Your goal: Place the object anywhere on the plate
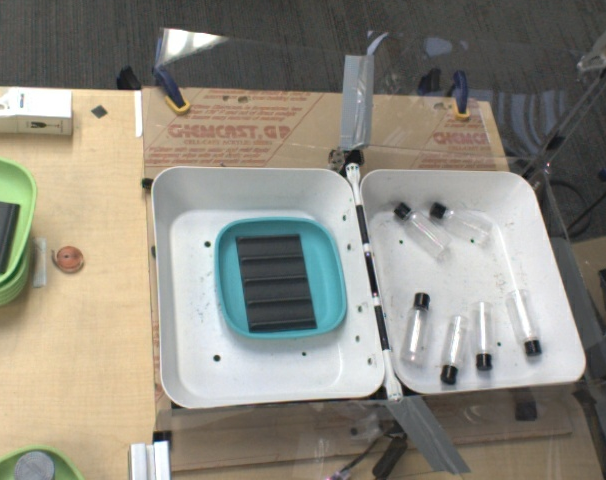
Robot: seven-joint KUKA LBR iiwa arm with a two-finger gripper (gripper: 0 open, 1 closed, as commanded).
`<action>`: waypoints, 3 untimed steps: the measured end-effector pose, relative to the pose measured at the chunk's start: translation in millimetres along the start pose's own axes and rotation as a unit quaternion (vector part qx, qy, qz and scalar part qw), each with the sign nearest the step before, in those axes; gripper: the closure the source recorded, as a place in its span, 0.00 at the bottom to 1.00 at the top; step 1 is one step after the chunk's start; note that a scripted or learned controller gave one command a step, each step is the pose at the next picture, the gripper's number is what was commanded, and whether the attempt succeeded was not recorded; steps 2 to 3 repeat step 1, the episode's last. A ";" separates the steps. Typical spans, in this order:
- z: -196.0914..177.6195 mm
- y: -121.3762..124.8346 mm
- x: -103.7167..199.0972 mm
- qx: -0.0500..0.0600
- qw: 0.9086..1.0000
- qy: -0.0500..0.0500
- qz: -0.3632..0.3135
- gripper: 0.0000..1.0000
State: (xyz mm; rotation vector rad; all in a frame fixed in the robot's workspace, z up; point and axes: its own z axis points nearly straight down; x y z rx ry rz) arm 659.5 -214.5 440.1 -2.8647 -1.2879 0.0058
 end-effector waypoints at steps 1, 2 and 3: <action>0.0 0.0 0.0 0.000 1.000 0.000 0.000 0.00; 0.0 0.0 0.0 0.000 1.000 0.000 0.000 0.00; 0.0 0.0 0.0 0.000 1.000 0.000 0.000 0.00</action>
